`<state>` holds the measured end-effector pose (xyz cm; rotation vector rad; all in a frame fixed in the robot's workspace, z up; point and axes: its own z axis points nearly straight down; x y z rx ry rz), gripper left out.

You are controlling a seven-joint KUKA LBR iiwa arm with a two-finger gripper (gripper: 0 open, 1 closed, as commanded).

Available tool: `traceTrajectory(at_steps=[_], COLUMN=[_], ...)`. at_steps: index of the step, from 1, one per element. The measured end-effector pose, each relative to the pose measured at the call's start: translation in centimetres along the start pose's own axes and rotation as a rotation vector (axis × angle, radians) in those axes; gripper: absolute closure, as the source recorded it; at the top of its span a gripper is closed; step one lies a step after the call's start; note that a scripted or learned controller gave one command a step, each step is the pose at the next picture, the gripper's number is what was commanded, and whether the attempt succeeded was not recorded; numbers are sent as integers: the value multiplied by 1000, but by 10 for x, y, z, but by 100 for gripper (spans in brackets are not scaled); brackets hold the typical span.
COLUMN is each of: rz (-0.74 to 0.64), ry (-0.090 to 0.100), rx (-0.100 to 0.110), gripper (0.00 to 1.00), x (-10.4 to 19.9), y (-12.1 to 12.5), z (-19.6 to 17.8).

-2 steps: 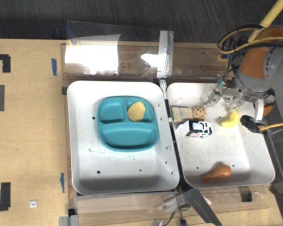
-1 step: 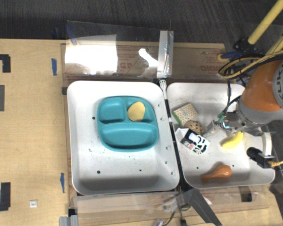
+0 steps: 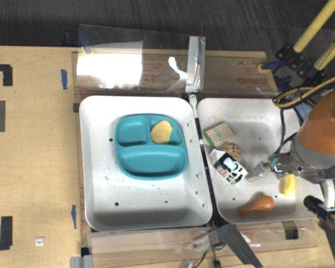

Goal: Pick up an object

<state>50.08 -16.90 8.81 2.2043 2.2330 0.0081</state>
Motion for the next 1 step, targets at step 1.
traceTrajectory(at_steps=[1], rz=[-539], ry=[27], rx=[-2], gripper=[0], x=[-35], y=[30], z=[-3])
